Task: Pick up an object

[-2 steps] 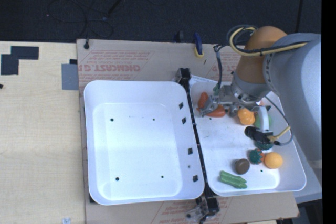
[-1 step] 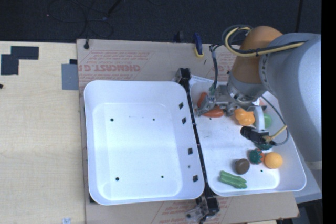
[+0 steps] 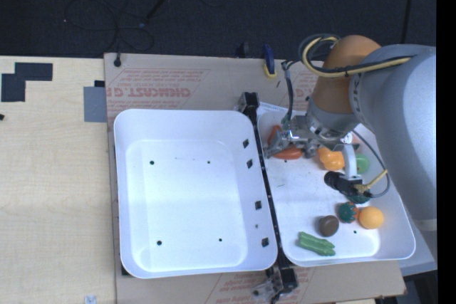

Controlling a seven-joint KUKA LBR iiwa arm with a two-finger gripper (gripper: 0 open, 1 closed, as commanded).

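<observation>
My gripper is low in the far left part of the right bin, close to the divider between the bins. A flat red-orange object lies right under it, partly hidden by the metal of the gripper. I cannot make out whether that object is held. Just to the right of the gripper sits a yellow-orange object, with a green one beside it. The grey arm with its orange band comes in from the right and covers the bin's far right corner.
Toward the near right of the right bin lie an orange ball, a small teal object, a brown round object and a long green vegetable. The left bin stands alongside. Cables hang off the wrist.
</observation>
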